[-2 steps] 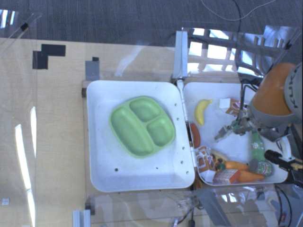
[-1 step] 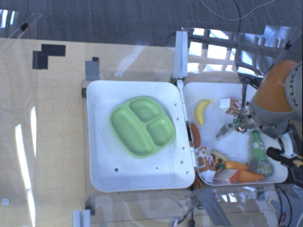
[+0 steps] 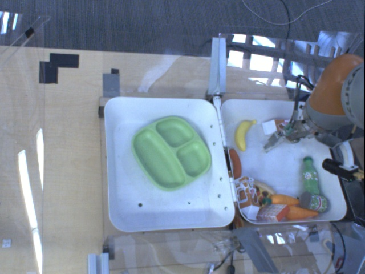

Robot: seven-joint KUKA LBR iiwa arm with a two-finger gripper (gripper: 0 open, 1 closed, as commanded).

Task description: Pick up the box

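The right bin (image 3: 336, 210) is seen at three o'clock on the surface (image 3: 68, 170). The box (image 3: 249, 191) (printed card, judged light and crushable) lies at its seven o'clock corner; its long edges should be pinched. The hand (image 3: 280, 137) hovers at eleven, spread, gripping nothing.

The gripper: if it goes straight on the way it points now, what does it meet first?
The gripper points down-left, so it would probably meet the bare floor of the right bin, just below the banana. Depth is unclear here.
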